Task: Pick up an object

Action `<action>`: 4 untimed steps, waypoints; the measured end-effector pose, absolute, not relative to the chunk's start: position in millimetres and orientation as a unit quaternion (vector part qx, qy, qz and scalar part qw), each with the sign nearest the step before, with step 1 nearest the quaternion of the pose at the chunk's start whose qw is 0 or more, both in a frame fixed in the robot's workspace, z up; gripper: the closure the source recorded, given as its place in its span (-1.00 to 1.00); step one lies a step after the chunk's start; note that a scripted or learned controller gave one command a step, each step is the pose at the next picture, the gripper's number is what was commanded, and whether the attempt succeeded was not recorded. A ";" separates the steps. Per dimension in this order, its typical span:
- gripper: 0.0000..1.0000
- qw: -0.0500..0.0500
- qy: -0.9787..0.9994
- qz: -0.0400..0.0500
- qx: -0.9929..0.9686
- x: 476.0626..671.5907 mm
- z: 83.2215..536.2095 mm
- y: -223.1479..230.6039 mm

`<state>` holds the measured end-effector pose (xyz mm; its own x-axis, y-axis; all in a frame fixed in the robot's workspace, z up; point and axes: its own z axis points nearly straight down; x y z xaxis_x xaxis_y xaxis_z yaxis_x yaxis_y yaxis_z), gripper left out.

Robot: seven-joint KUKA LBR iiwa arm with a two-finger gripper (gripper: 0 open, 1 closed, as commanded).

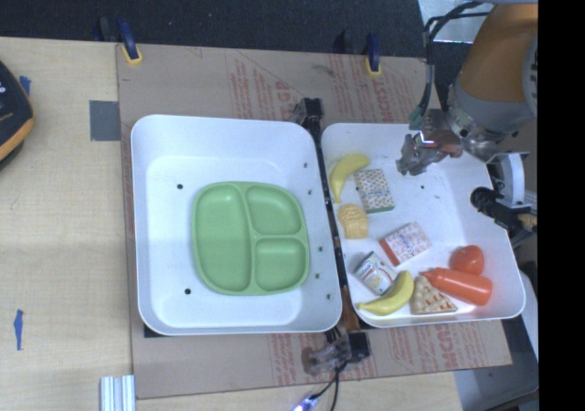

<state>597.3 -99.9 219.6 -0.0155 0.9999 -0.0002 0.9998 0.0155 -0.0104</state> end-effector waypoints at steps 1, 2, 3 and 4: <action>1.00 0.004 -0.714 0.004 -0.700 597.5 229.8 -100.5; 1.00 0.004 -0.716 0.005 -0.698 597.6 240.1 -101.2; 1.00 0.004 -0.718 0.006 -0.696 597.8 250.5 -101.9; 1.00 0.001 -0.709 0.002 -0.705 588.7 221.0 -89.5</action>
<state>588.7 -89.5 221.0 -0.0054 1.0000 -0.0005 1.0000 0.0054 -0.0044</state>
